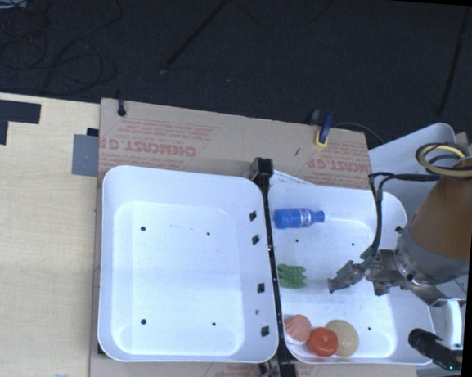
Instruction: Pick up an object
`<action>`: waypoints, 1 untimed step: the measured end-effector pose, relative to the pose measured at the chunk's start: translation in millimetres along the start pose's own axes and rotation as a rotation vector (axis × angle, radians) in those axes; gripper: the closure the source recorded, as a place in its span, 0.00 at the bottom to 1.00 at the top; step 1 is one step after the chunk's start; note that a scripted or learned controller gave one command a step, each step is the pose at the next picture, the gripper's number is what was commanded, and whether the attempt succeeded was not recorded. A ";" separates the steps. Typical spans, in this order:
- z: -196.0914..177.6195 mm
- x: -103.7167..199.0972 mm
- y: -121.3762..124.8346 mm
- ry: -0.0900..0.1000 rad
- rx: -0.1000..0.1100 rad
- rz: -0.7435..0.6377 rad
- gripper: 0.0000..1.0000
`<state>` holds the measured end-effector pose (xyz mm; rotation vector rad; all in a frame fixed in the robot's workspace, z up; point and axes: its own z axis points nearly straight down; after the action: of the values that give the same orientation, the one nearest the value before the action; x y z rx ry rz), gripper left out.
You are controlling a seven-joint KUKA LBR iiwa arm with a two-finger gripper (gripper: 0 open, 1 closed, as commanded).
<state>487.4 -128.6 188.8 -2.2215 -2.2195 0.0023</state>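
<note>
**Gripper hangs between targets — a grab here may close on nothing**

The gripper (350,277) hovers over the right bin (394,212), with no object directly under it. Whether its jaws are spread or pressed together I cannot tell. Nothing shows between them.

Candidates all lie in that bin: a blue bottle (298,219) near the far wall, a green piece (291,275) by the divider, and a pink piece (296,327), red piece (323,341) and tan ball (343,337) crowded in the near corner.

A straight descent likely meets bare floor. The corner cluster risks a nudge — round things roll away.
</note>
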 end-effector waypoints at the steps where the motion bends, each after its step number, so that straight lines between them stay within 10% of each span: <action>1: -57.2 -70.1 18.2 -0.005 -0.006 0.003 0.00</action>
<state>505.6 -198.8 246.0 -2.2300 -2.2215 0.0008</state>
